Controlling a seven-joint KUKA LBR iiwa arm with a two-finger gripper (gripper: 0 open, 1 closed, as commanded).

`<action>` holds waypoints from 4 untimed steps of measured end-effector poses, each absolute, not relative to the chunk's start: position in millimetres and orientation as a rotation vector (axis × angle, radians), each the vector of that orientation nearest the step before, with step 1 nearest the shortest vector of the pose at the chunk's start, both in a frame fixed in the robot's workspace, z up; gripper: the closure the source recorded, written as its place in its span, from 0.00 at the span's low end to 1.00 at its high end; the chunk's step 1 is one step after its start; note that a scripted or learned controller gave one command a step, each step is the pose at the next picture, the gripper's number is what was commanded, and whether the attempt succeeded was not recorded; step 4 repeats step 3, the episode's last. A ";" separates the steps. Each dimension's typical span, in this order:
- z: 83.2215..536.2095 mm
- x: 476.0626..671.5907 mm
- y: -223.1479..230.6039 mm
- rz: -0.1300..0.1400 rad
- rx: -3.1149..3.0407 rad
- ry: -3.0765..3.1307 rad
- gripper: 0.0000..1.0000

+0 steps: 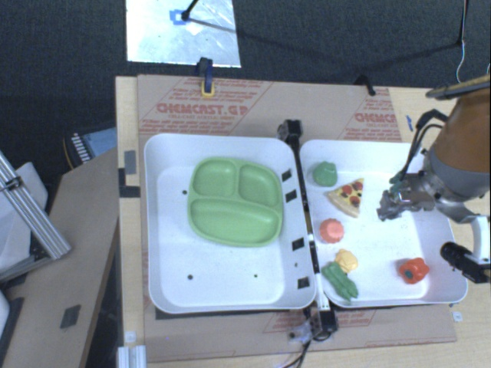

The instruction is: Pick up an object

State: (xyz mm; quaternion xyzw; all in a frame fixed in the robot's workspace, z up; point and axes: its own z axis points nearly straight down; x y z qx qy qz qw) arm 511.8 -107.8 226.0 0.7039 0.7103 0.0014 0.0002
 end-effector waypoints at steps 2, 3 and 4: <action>218.8 517.2 18.0 0.005 2.209 2.235 1.00; 220.0 526.7 81.4 0.005 2.209 2.235 1.00; 220.0 526.7 81.4 0.005 2.209 2.235 1.00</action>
